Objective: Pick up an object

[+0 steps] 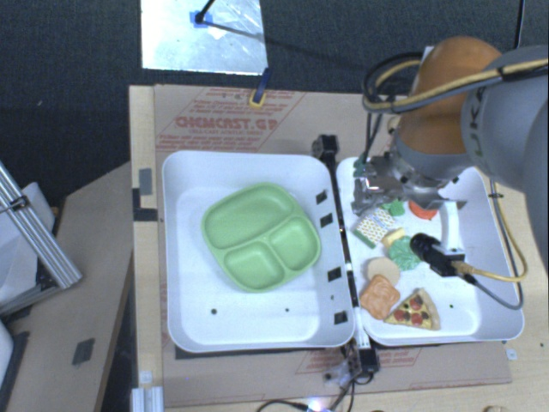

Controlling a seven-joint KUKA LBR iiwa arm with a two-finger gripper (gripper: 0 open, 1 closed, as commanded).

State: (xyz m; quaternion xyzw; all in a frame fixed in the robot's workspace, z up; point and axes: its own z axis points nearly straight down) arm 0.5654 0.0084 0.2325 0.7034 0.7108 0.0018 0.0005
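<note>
My gripper [375, 200] reaches down into the right bin [489, 316] near its upper left part, just above a checkered white-green block [374, 227]. A small green piece [395, 207] and a red-orange piece [424, 209] lie right beside the gripper. Below them sit a yellow-green toy [400, 250], a beige cookie-like piece [383, 269], an orange piece [378, 297] and a pizza slice [415, 309]. The arm hides much of the bin's upper half. Nothing shows clearly between the fingers.
The left bin [184, 316] holds a green divided plate [261, 235]. A black clamp strip [337, 230] runs between the bins. A black cylinder with a yellow cable [433, 255] hangs over the right bin's middle.
</note>
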